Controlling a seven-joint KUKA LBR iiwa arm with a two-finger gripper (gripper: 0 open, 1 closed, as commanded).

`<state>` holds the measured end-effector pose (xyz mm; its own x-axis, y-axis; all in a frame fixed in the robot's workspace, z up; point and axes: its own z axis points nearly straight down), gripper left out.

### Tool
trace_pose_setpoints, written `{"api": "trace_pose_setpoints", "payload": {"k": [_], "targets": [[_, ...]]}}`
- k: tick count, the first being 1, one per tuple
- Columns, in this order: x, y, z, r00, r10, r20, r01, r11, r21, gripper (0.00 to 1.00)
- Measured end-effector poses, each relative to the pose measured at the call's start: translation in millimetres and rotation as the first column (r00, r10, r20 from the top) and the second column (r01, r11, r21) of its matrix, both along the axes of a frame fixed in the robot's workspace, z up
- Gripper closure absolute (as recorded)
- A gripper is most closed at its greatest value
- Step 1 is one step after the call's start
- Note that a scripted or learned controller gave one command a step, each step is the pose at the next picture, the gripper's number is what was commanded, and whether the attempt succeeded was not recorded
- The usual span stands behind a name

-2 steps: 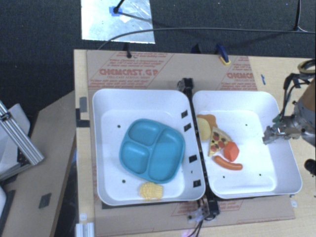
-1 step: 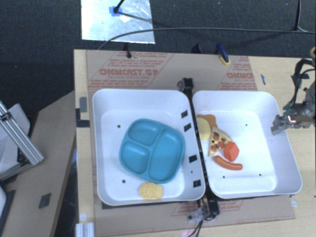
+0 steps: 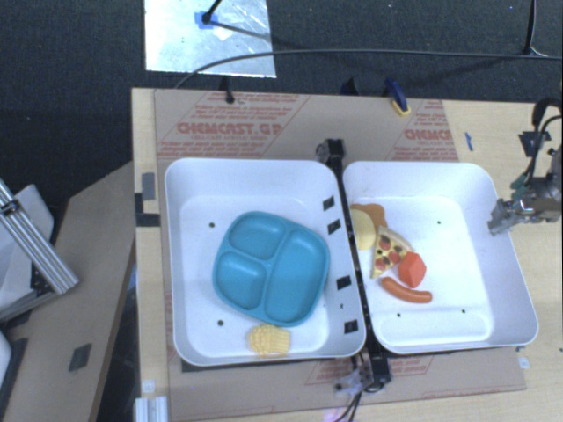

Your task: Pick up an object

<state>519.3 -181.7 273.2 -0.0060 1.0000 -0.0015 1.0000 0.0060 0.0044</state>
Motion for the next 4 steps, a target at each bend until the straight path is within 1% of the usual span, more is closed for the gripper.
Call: {"api": "trace_pose_setpoints", "payload": {"k": [1, 2, 3, 4], "targets": [[1.8, 60.3, -1.1, 1.000, 0.005, -0.002, -0.005, 1.000, 0.003, 1.00], [13.3, 112.1, -1.2, 1.000, 0.005, -0.001, -0.005, 1.000, 0.003, 1.00], [21.5, 155.7, -8.5, 1.000, 0.004, -0.003, -0.004, 1.000, 0.003, 1.00], [22.9, 214.4, -12.1, 1.000, 0.005, -0.002, -0.005, 1.000, 0.004, 1.00]]}}
